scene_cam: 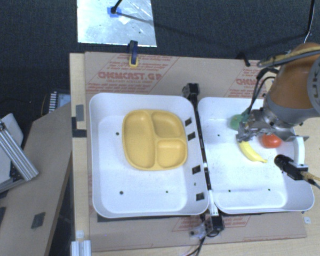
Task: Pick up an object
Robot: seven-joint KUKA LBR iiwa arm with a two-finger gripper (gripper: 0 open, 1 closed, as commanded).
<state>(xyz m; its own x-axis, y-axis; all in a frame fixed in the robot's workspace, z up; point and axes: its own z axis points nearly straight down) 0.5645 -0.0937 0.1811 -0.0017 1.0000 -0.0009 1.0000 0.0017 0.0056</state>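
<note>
Two shallow white bins side by side on a brown cardboard-covered surface (149, 73). In the left bin (104, 159), a yellow divided plate (153, 140) lying flat near the middle, three compartments showing.

In the right bin (256, 196), toward twelve o'clock of its floor, three small things clustered: a green object (235, 122) at the ten o'clock side of the group, partly covered by the arm; a yellow banana (252, 152) lying at a slant just below; a red object (271, 141), round and tomato-like, at three o'clock of the banana's upper end, just beside it.

Reaching in from three o'clock, the grey arm with its orange band (290, 84), wrist low over that cluster. Gripper (248, 132) down among the three, right above the banana's upper end and between the green and red things. Fingers too dark and crowded to read: cannot tell whether spread or closed, nor whether anything sits between them.

At twelve o'clock beyond the bins, a shiny grey sheet (117, 15) on dark floor.
</note>
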